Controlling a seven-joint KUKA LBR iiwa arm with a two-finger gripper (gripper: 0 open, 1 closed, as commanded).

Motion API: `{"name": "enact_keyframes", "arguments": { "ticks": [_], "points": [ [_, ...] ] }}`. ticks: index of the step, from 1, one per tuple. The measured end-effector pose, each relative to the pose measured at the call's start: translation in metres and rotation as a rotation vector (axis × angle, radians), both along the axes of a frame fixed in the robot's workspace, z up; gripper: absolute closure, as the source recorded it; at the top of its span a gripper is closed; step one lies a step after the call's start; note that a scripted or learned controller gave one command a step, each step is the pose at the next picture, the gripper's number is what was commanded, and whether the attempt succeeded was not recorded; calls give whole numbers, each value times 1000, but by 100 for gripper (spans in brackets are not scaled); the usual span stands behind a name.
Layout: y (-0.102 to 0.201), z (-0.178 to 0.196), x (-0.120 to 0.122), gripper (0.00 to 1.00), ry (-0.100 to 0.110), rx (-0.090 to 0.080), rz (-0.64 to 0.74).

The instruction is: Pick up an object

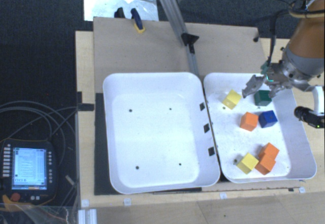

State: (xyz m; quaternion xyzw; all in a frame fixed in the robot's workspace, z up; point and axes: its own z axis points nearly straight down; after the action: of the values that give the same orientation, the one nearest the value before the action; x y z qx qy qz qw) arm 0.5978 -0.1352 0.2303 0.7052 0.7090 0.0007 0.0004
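Note:
The right bin (299, 131) holds several small blocks. A green block (262, 98) lies near its far edge, and my gripper (263, 89) hangs right above it, open, its fingers spread to either side with nothing held between them. A yellow block (232, 99) sits to the left of the green one. An orange block (249, 121) and a blue block (267, 118) lie side by side in the middle. Near the front, two orange blocks (267, 157) touch another yellow block (248, 162).
The left bin (152, 131) stands beside the right one, joined by black clips (206, 127). A grey pole (172, 7) slants over the board behind the bins. A teach pendant (28, 169) with cables lies at the far left.

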Motion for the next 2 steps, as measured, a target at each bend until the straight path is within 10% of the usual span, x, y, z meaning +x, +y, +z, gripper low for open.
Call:
{"name": "enact_keyframes", "arguments": {
  "ticks": [2],
  "points": [
    [1, -62, -2, 0, 6, 0, -3]
  ]
}}
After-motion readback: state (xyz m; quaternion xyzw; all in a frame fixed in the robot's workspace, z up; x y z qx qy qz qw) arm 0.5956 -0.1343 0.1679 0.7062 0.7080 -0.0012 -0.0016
